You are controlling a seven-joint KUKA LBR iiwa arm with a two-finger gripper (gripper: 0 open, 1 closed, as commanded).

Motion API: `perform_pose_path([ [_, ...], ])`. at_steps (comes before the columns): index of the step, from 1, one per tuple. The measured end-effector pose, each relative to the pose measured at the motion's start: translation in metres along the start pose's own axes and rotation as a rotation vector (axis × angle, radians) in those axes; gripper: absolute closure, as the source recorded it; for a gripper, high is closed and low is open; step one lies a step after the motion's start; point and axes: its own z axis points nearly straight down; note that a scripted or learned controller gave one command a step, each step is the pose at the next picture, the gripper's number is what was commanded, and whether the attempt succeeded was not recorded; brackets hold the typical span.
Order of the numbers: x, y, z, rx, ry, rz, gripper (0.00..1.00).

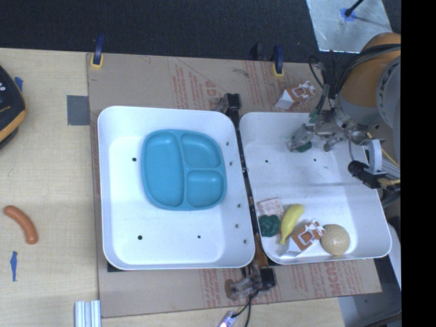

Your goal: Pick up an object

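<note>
So the gripper (300, 142) is sitting low in the back part of the right bin (310, 176), over bare white floor, and I honestly can't tell how the jaws stand. They're just a dark greenish blur at this angle, and nothing I can make out is caught between them. To me this reads as the reach-and-line-up stage, with nothing picked yet.

All the grabbable stuff is well away from the jaws, bunched along the bin's near wall: a banana (291, 219), a dark green lump (270, 225) touching it, a small pinkish packet (270, 206) just behind that, a red-and-white carton (306, 234), and a round tan ball-ish thing (334, 239) next to the carton. My guess is the next move needs the arm to travel toward the near wall, settle over one item, and come down without clipping its neighbours. The round one looks like the cleanest target since it has free space on one side.

Surface-wise, the bins sit on a brown cardboard sheet (170, 80) clamped to a light wood bench (41, 182). The left bin (122, 244), across from the jaws, holds a blue divided plate (184, 169). A toy sausage (22, 223) lies out on the bench, far off.
</note>
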Motion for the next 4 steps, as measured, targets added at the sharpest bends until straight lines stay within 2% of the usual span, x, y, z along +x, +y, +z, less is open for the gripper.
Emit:
perform_pose_path([
  [1,0.034,0.0,0.0,0.003,0.001,-0.003,0.0],
  [2,-0.008,0.0,0.0,0.0,0.0,0.0,0.0],
  [3,0.037,0.0,0.0,0.002,0.001,-0.003,0.0],
  [4,-0.006,0.0,0.0,0.0,0.0,0.0,0.0],
])
